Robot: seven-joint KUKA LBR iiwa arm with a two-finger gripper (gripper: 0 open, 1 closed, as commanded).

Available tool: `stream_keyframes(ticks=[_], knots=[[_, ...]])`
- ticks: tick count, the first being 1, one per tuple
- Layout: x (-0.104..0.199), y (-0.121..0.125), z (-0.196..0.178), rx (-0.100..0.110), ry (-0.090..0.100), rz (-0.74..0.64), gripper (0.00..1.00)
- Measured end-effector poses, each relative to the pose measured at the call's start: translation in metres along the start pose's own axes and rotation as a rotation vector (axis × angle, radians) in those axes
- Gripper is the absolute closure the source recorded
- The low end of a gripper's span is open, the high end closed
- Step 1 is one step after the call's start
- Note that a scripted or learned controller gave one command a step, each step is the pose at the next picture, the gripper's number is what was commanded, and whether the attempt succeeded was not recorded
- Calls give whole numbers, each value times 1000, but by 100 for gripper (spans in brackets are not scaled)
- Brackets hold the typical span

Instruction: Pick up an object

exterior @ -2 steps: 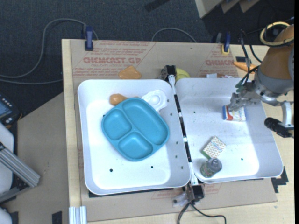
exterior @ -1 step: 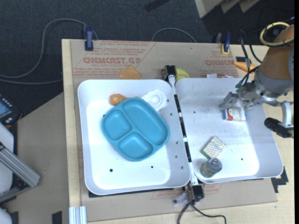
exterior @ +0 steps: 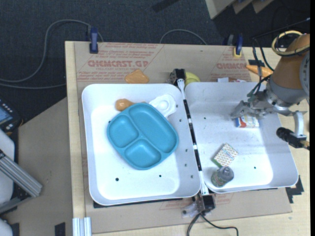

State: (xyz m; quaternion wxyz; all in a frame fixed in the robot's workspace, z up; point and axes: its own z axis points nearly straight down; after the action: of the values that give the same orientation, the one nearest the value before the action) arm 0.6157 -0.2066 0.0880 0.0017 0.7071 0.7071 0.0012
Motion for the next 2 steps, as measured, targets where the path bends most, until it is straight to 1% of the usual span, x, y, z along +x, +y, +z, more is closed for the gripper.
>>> stream_keyframes(ticks=[1, 2], knots=[[4, 6, -16, -16, 2, -6, 100], [4, 5, -14, -13, 2, -5, 0]])
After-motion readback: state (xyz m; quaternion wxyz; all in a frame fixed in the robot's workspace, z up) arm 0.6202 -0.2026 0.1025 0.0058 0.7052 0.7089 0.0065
